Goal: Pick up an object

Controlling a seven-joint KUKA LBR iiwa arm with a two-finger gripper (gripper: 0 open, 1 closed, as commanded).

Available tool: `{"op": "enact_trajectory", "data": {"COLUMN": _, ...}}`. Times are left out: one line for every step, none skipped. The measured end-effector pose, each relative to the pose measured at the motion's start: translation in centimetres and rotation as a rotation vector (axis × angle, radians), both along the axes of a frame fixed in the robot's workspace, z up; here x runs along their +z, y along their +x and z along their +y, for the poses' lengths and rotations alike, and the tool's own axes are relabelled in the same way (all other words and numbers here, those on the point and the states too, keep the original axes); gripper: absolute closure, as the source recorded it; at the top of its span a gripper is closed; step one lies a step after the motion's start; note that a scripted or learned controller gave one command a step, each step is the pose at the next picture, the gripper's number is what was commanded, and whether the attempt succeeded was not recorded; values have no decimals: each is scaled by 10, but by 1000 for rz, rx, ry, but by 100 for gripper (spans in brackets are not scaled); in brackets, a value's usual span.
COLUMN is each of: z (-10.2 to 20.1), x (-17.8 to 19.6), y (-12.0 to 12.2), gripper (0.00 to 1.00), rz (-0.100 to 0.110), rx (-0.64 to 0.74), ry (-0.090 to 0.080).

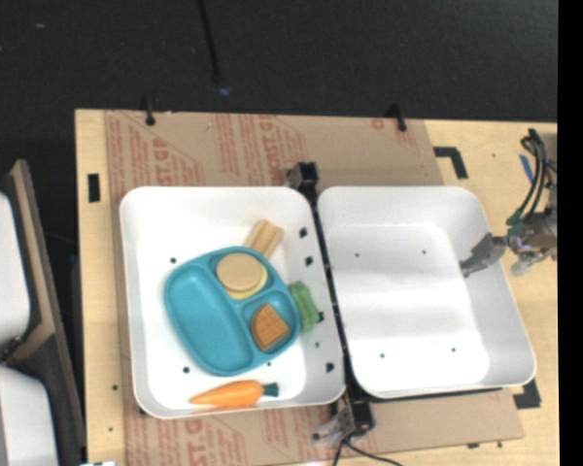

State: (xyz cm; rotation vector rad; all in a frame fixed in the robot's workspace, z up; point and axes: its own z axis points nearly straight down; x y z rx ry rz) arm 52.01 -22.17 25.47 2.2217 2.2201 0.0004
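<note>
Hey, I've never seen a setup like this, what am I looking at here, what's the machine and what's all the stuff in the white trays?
This is one picture from a camera fixed above a workbench, looking down at a slant. Two shallow white bins sit side by side on a wooden board. The left bin holds toy food: a blue divided plate with a round tan cookie and a brown waffle-like piece on it. A tan block lies at the plate's upper edge, a green piece at its right edge, and an orange carrot below it. The right bin sits next to it. The machine is a robot arm reaching in from the right; its gripper is over the right bin's right rim. It is too small to tell whether it holds anything.
</note>
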Motion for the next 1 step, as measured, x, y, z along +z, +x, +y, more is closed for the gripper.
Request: {"op": "enact_trajectory", "data": {"z": -1, "x": 11, "y": 0, "gripper": 100, "rz": -1, "rx": 0, "ry": 0}}
